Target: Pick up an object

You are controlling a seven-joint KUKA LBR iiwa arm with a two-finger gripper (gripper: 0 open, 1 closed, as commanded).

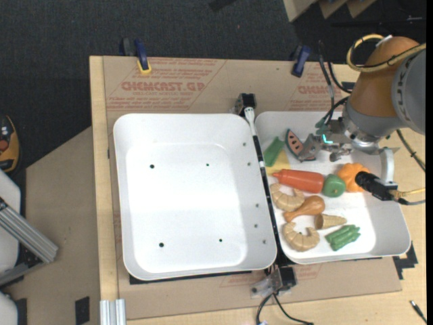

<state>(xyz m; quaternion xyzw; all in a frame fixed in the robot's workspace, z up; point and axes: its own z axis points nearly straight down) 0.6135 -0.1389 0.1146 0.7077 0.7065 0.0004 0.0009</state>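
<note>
The right bin (pixel 389 225) holds several toy foods. A watermelon slice (pixel 293 141) and a green piece (pixel 273 152) lie at its far left. In the middle lie a red-orange carrot (pixel 300 179), a green ball (pixel 333 186) and an orange fruit (pixel 350 172). Nearer the front are two shrimps (pixel 287 198) (pixel 300 236), a tan pear-shaped piece (pixel 306 206), a cone (pixel 330 221) and a green bean bunch (pixel 342 236). My gripper (pixel 319 153) hangs low over the bin's far part, just right of the watermelon slice. It is open with nothing between its fingers.
The left bin (pixel 183 195) stands against the right one, joined along a black-edged divide (pixel 260 175). Both sit on a cardboard sheet (pixel 169 83) held by blue clamps at the back. The arm (pixel 382 87) comes in over the right bin's far right corner.
</note>
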